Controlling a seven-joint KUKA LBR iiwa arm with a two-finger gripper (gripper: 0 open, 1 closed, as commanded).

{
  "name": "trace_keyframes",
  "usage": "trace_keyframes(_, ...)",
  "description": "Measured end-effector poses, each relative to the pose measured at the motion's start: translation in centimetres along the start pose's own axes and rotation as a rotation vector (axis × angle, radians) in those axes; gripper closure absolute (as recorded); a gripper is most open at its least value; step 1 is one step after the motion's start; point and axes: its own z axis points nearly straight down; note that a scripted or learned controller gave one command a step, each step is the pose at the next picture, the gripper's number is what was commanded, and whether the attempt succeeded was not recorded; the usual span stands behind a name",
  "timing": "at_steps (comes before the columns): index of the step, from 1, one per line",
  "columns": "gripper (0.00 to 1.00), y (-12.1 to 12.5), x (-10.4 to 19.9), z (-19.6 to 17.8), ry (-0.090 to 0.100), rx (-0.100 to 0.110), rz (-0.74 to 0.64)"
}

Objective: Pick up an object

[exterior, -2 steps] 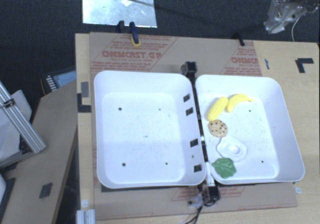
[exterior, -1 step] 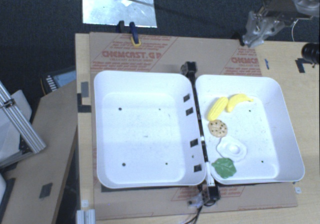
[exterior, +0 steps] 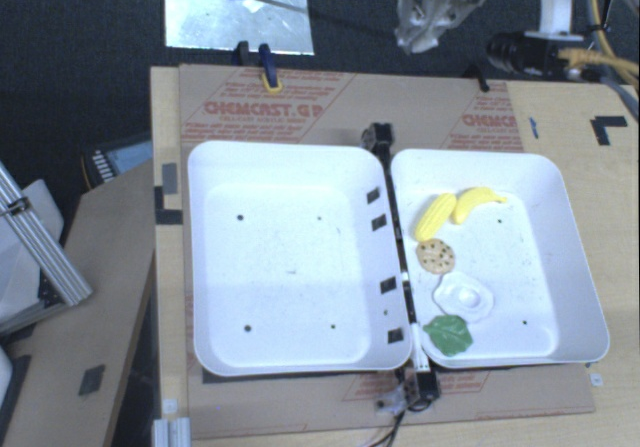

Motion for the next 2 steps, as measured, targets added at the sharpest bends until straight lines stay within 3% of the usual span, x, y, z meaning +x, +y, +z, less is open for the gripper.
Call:
trace_keyframes(1,1.0,-3.1,4.7,-0.2,0.0,0.0,0.003)
trace_keyframes(2,1.0,-4.7,11.6,1.3,0.0,0.002,0.001)
